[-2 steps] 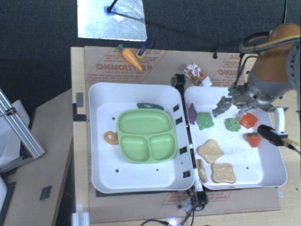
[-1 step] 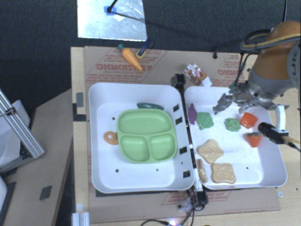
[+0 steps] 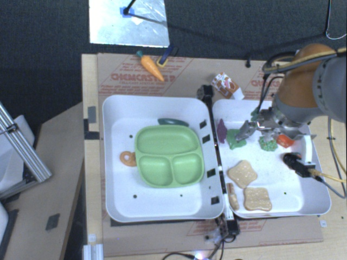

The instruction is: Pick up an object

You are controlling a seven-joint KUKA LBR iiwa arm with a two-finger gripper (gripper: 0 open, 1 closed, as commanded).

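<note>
**Gripper low in right bin, at green toy**

Gripper (image 3: 242,132) sat low in the right bin (image 3: 312,199), fingers spread, tips at a green toy piece (image 3: 235,138). Possibly touching it; too blurred to tell. Nothing pinched. Purple piece (image 3: 221,129) just beside. Two toast slices (image 3: 242,173) nearer the front. Green divided plate (image 3: 165,156) in the left bin (image 3: 116,161).

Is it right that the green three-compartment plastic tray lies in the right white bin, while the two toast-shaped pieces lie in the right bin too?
Not quite. The camera view shows the green three-compartment plastic tray in the left white bin, not the right one. The two toast-shaped pieces do lie in the right white bin.
</note>
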